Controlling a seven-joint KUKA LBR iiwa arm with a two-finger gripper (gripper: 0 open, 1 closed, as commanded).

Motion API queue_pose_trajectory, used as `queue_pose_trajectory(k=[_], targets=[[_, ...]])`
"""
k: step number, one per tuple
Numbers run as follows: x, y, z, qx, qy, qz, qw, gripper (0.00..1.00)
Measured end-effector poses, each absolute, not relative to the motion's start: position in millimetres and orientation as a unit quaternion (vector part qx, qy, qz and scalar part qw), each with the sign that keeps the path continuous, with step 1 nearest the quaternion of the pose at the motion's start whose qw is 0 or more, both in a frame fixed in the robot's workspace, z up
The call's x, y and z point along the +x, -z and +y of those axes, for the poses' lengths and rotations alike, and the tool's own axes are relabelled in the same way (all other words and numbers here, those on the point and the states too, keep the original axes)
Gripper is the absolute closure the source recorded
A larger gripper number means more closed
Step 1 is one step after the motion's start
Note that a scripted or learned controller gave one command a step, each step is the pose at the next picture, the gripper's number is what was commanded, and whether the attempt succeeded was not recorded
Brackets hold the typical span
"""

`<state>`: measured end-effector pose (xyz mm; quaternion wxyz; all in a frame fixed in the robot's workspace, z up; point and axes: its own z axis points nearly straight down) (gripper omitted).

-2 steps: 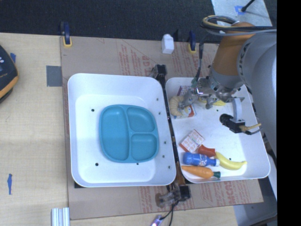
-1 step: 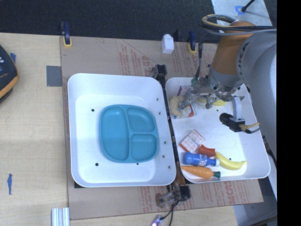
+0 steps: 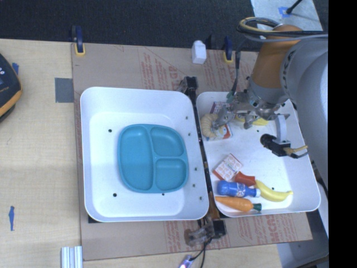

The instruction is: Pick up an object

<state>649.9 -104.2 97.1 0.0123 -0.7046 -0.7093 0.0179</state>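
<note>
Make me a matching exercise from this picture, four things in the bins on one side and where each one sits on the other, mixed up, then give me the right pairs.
Things:
1. blue divided plate
2. banana
3. carrot
4. gripper

Places:
A. near edge of the right bin, just left of the banana
B. near right corner of the right bin
C. middle of the left bin
D. far left part of the right bin

Pairs: 1-C, 2-B, 3-A, 4-D
</note>
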Motion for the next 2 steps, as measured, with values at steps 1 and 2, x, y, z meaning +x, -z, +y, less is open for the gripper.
queue_pose_trajectory(k=[1, 2], targets=[[650.0, -97.2, -104.0, -0.705, -0.0180, -0.709, 0.012, 0.00], [650.0, -97.0, -104.6, -0.705, -0.0174, -0.709, 0.013, 0.00]])
